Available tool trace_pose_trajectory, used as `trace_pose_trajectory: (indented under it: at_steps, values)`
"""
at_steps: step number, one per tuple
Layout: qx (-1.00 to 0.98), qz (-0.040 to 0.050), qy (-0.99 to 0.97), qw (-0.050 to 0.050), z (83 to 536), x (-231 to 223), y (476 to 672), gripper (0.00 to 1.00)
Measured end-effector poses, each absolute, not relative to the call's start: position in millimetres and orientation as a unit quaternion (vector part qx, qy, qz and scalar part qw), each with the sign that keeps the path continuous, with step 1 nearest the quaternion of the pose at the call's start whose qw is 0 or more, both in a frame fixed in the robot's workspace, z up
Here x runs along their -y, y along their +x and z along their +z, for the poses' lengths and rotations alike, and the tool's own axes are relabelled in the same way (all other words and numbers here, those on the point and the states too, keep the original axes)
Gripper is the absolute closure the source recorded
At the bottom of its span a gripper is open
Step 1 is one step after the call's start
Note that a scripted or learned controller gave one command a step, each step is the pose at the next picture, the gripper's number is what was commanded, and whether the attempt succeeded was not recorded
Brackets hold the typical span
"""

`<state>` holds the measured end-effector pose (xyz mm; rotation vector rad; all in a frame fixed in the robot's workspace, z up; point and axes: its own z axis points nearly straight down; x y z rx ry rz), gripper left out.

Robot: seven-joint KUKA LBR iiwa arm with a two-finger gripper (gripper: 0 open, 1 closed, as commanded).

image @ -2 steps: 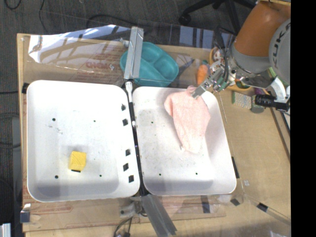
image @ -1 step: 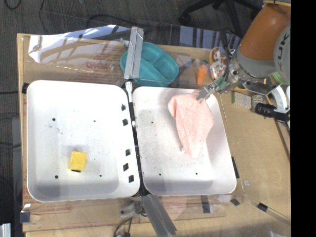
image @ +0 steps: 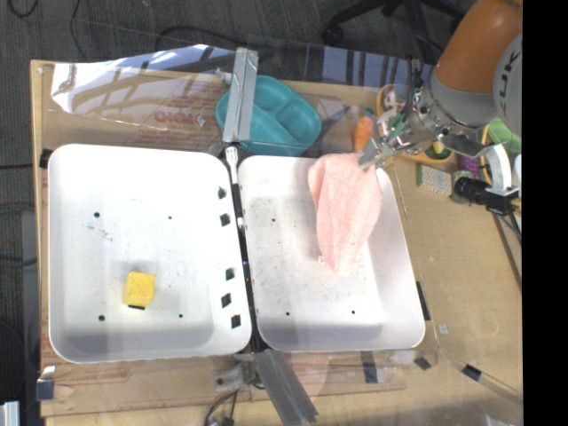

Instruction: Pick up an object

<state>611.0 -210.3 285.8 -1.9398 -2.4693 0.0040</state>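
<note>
Raised over the far right corner of the right bin [image: 390, 327], the end effector [image: 380, 153] appears to be pinched on the top corner of a pink cloth [image: 344, 213], though the fingertips are small in this view and the hold looks to be on only a thin fold. The cloth hangs down from that corner and drapes toward the near side, its lower end seemingly resting on the bin floor, so it is only partly lifted. My main worry is that so slight a pinch could slip as the weight of the fabric comes fully onto it, dropping the cloth back into the bin. A second risk is the trailing end dragging over the bin's right rim and catching if the arm swings right toward the cluttered tabletop [image: 461, 264]. A teal tray [image: 275, 118] sits just beyond the bins, near enough to snag a swinging cloth. A small yellow block [image: 139, 289] lies well apart in the left bin [image: 71, 238], untouched.
</note>
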Motion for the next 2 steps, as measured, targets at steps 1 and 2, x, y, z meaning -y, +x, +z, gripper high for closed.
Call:
trace_pose_trajectory:
  at_steps: [1,2]
  values:
    - [0.785,0.0015,-0.619,0.002,210.3,186.9,633.0,1.0]
    - [0.787,0.0022,-0.617,0.003,219.8,185.7,633.4,1.0]
